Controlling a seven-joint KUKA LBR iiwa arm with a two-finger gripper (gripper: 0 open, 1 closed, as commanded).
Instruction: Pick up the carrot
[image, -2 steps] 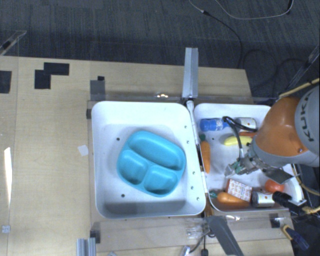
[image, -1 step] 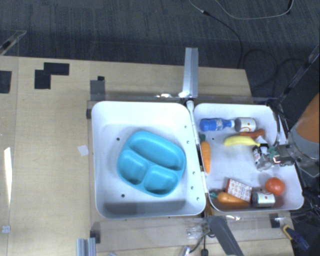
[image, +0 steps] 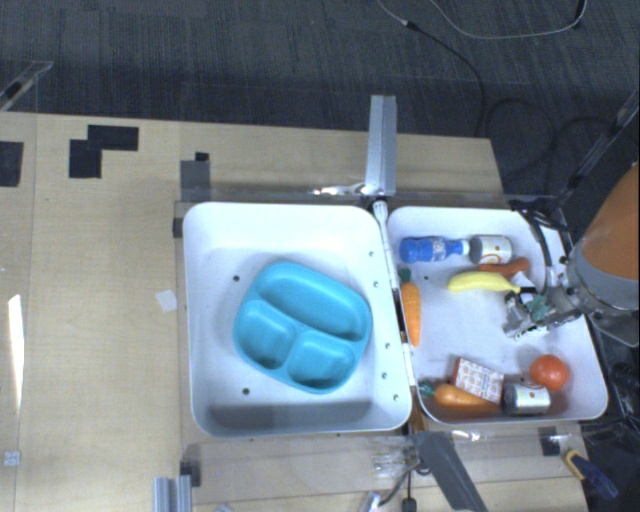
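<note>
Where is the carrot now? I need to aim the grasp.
The carrot lies in the right bin, against its left wall, below the blue bottle and left of the banana.

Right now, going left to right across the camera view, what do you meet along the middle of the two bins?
Blue divided plate → carrot against the right bin's left wall → banana → gripper → the arm's orange band.

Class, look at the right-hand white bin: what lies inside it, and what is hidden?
Right bin holds the carrot by its left wall, a blue bottle, banana, tomato, can and carton. The gripper covers whatever lies beneath it.
</note>
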